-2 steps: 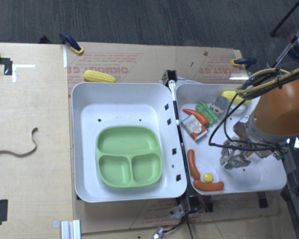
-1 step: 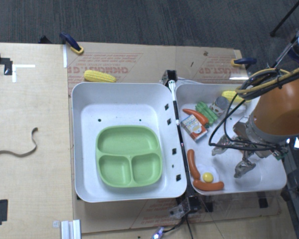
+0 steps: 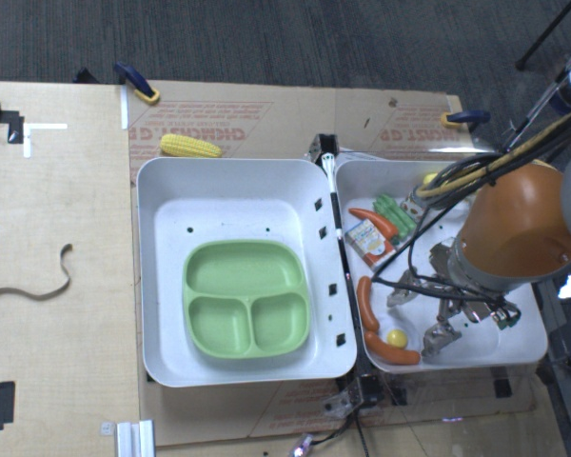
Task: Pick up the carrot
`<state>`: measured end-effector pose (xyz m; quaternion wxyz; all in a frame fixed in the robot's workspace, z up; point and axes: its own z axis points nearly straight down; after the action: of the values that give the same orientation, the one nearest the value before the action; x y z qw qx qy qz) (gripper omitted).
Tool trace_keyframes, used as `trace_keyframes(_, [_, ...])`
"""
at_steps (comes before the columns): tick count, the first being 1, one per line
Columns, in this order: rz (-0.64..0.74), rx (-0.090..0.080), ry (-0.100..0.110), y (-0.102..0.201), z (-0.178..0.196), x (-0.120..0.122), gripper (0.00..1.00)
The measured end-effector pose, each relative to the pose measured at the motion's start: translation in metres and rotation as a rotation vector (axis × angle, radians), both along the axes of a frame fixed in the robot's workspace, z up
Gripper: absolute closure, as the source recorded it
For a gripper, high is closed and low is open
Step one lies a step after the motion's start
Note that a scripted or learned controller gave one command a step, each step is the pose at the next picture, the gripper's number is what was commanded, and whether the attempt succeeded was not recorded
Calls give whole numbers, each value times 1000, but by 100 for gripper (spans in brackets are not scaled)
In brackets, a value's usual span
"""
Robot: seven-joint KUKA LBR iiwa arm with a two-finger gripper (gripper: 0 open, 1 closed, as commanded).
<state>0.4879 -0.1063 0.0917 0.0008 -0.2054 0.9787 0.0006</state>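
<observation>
The carrot (image 3: 375, 222) is an orange tapered piece with green leaves (image 3: 398, 211) at its upper right end. It lies in the upper left part of the right bin (image 3: 523, 346). My gripper (image 3: 421, 319) hangs low over the lower middle of that bin, below and to the right of the carrot and apart from it. Its fingers (image 3: 400, 297) are spread open with nothing between them. The grey and orange arm covers the right part of the bin.
In the right bin, a small printed packet (image 3: 365, 244) lies just below the carrot. Two reddish sausages (image 3: 365, 305) (image 3: 393, 353) and a yellow ball (image 3: 396, 337) lie near the gripper. The left bin (image 3: 162, 255) holds a green divided tray (image 3: 247, 298). A corn cob (image 3: 190, 146) lies on the cardboard behind.
</observation>
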Motion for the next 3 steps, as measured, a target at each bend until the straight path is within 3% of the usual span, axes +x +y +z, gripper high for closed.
trace_keyframes(1, [2, 0, -4, 1, 9, 2, 100])
trace_keyframes(2, [208, 0, -4, -22, 188, 1, 100])
trace_keyframes(3, [189, -1, -5, -67, 342, 7, 100])
